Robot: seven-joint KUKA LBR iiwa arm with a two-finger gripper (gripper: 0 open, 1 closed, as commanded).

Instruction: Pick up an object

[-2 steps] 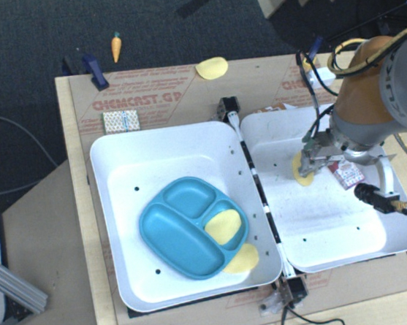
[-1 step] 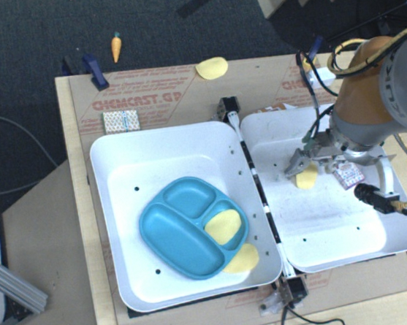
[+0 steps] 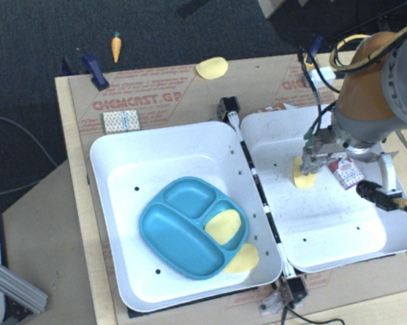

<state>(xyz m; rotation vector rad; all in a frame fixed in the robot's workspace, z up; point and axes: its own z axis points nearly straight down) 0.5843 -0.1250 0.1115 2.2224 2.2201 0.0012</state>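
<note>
Here the hand (image 3: 312,161) sits low in the right bin (image 3: 332,249), right of centre in the frame, directly over a yellow piece (image 3: 303,178); whether it grips it, I cannot tell. A red-and-white packet (image 3: 345,172) lies just beside.

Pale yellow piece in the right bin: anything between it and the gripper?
Nothing visible. The gripper sits right at the upper edge of the pale yellow rounded piece on the floor of the right white bin. The red-and-white packet lies off to the side, not between them.
</note>
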